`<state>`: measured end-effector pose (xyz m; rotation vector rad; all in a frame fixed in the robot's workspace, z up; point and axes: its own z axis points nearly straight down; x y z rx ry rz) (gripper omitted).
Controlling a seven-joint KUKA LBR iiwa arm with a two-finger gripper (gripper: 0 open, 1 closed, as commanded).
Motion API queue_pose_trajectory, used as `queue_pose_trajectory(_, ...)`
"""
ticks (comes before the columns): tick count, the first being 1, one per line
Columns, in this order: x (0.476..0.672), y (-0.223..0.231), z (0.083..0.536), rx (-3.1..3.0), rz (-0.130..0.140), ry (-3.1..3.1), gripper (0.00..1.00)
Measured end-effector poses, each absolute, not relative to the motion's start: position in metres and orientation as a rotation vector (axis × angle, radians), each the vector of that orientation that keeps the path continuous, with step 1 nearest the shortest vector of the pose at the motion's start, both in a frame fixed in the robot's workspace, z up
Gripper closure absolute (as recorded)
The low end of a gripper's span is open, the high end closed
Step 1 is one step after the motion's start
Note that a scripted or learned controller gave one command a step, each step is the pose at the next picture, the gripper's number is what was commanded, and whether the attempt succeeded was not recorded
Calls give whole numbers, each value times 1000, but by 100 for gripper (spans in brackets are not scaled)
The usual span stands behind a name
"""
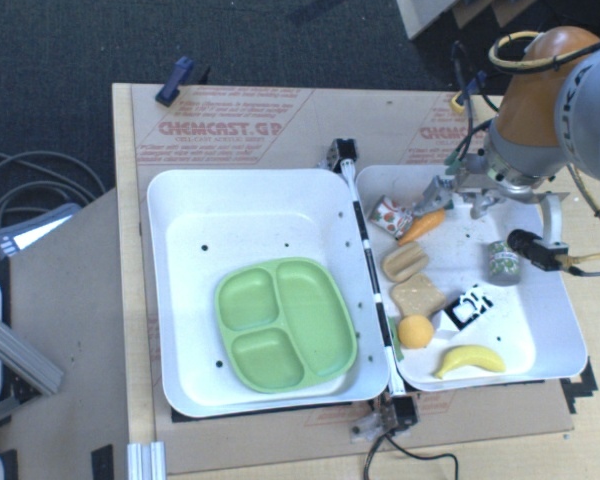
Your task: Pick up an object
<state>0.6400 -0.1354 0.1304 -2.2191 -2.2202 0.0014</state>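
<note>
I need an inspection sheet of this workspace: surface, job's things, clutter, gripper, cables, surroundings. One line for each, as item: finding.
Surface: bench with printed board, bearing left bin and right bin side by side.
Job's things: in the right bin, carrot, banana, orange ball, two bread pieces, black-and-white block, small can, patterned cup.
Clutter: green divided tray in the left bin; blue clip at the bench's far edge.
Gripper: gripper low over the carrot's far end; grasp not confirmed.
Cables: yellow and black ones on the arm; grey coil on the floor at left.
Surroundings: dark carpet.
</note>
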Motion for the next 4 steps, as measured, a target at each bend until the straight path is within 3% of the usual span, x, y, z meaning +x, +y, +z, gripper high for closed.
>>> queue_pose_trajectory(1,606,-96,84,-2219,2,-2220,0)
queue_pose_trajectory(2,640,-93,85,-2223,-2,-2224,0)
queue_pose_trajectory(3,661,-98,82,-2208,26,-2198,0)
queue_pose_trajectory(4,665,-98,95,-2218,7,-2216,100)
